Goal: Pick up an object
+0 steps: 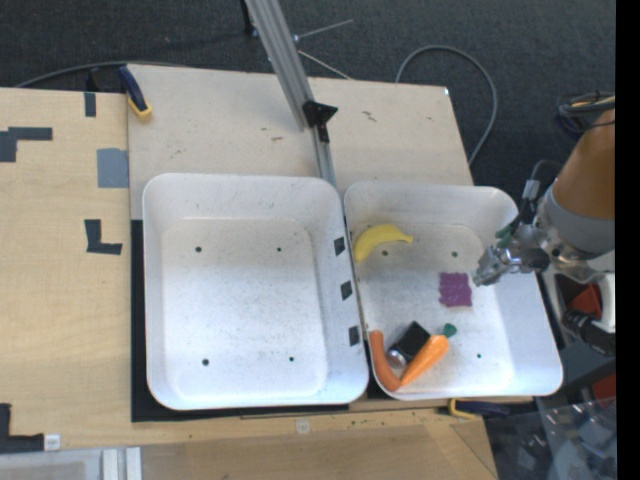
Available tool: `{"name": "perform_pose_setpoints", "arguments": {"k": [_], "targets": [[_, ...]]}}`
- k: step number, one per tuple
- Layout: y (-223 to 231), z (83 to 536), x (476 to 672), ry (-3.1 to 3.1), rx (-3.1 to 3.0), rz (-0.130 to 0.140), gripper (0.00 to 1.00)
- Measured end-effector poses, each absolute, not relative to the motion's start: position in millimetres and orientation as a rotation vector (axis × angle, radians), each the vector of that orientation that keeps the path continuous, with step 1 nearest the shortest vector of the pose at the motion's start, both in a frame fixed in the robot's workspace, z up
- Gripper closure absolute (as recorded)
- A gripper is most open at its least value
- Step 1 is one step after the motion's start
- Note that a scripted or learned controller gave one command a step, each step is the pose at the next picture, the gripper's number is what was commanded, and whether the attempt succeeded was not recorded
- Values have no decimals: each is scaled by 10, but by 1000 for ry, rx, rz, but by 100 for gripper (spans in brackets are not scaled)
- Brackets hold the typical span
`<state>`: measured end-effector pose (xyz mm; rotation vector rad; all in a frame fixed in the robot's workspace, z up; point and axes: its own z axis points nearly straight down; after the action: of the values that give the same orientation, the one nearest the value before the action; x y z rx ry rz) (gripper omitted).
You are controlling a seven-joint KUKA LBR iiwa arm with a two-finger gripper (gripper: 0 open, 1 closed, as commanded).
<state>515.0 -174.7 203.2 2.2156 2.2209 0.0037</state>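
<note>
purple square (pixel 455 289): right bin (pixel 520 363), just left of jaws | jaws: state unclear, seemingly nothing gripped

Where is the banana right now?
The banana lies in the right bin, near its upper left corner beside the wall shared with the left bin, up and left of the purple piece.

Even, diffuse overhead lighting; white bins (pixel 250 193) appear bright without harsh glare. Shadows are soft and short. Image is slightly soft overall, with the arm (pixel 585 183) mildly blurred.
</note>
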Motion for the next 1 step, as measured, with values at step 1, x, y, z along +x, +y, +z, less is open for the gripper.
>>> {"name": "perform_pose_setpoints", "arguments": {"k": [1], "targets": [[-1744, 2437, 5159, 2221, 2217, 2, 100]]}}
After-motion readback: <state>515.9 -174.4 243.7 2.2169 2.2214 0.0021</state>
